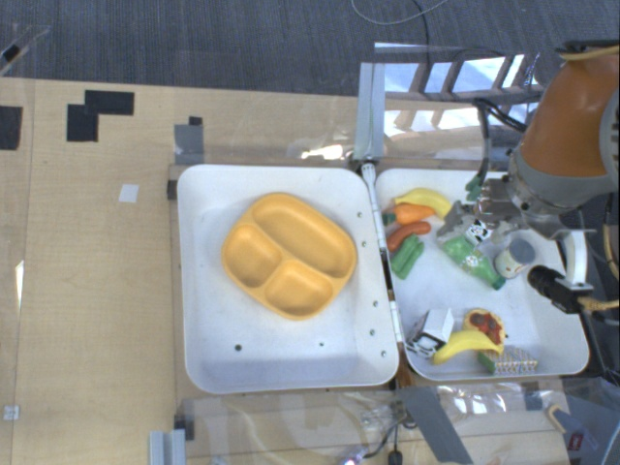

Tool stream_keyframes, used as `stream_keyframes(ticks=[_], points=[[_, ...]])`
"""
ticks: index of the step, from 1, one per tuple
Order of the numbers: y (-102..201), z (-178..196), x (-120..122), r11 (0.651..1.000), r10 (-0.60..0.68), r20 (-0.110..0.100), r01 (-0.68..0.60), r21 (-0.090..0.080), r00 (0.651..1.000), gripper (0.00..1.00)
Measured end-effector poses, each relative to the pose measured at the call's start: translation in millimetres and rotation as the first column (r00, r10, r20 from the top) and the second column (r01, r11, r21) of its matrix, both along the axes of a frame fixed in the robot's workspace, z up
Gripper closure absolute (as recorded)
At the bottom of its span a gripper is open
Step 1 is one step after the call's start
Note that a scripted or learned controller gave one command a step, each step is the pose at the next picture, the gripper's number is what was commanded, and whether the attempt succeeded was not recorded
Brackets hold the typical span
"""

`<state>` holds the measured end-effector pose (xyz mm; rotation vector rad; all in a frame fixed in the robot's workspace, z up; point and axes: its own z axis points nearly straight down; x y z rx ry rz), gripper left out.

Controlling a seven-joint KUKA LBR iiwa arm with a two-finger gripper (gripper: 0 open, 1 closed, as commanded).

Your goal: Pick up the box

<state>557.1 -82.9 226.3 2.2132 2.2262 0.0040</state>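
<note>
A yellow-orange divided plate (289, 254) sits in the white left bin (208, 356), and the bench (87, 289) is pale tan with black squares at its far left. In the right bin (572, 356) lie a yellow banana (457, 347), an orange carrot (411, 231) and a green box (472, 257) (with white markings).

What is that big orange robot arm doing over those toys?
The grey and orange robot arm is reaching into the right white bin, its hand low over a green packet. Nearby lie a yellow banana, an orange carrot and a small white box, which sits untouched. The left white bin holds a yellow divided plate.
</note>
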Motion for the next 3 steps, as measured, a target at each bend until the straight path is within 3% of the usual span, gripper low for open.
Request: stream_keyframes(ticks=[1, 2, 3], points=[[-31.7, 48.4, 18.4, 0.986, -0.169, 0.002, 0.169, 0.0, 0.986, 0.0], [-17.5, -59.3, -27.2, 0.988, -0.154, -0.001, 0.154, 0.0, 0.988, 0.0], [-0.9, -135.7, -23.1, 0.999, 0.036, 0.01, -0.036, -0.001, 0.999, 0.0]])
